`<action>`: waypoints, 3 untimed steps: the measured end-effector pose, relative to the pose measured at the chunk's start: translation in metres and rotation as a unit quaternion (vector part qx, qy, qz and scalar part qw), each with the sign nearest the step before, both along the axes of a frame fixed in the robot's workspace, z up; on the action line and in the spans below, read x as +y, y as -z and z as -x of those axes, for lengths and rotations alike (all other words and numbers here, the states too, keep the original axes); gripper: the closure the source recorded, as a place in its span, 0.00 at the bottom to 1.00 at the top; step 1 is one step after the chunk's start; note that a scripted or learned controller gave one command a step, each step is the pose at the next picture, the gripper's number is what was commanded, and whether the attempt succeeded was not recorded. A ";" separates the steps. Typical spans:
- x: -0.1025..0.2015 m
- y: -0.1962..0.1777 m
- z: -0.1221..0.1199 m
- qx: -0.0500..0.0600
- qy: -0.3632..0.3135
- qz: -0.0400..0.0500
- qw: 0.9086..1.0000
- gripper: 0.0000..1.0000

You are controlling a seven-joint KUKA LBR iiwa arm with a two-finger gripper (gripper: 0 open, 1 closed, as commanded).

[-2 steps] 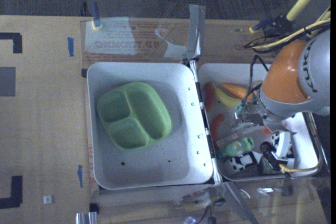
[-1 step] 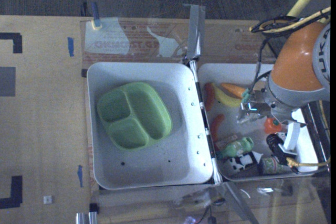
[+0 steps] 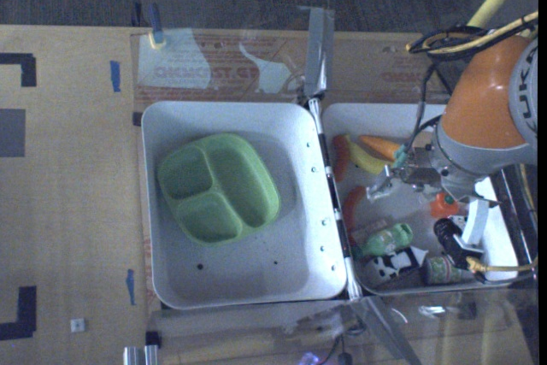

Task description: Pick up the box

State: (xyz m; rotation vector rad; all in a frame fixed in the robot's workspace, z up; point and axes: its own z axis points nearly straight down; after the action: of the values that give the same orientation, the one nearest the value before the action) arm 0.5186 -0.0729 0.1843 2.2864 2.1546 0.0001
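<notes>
The box (image 3: 393, 264) looks like a small black-and-white carton lying near the front edge of the right bin (image 3: 376, 117). It lies between a green bottle (image 3: 386, 238) and a can (image 3: 441, 270). My gripper (image 3: 402, 177) hangs over the middle of the right bin, below the grey and orange wrist (image 3: 489, 111). It is behind the box and apart from it, closer to the carrot (image 3: 381, 147) and the banana (image 3: 364, 159). Nothing shows between its fingers.
The left bin (image 3: 171, 269) holds a green divided plate (image 3: 219, 187). A red item (image 3: 341, 155) lies along the right bin's left wall, and another reddish piece (image 3: 353, 205) sits lower. A small orange object (image 3: 444, 203) lies under the arm. A metal divider (image 3: 318, 64) stands between the bins.
</notes>
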 end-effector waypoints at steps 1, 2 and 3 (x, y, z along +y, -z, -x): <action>-0.019 0.093 0.003 0.000 0.084 0.000 0.996 0.00; -0.061 0.078 -0.086 0.000 0.149 0.000 0.989 0.00; -0.026 0.093 0.007 0.001 0.119 0.000 0.993 0.00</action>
State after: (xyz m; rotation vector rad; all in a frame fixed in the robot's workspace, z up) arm 0.5118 -0.0986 0.0911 2.5282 1.8683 -0.0024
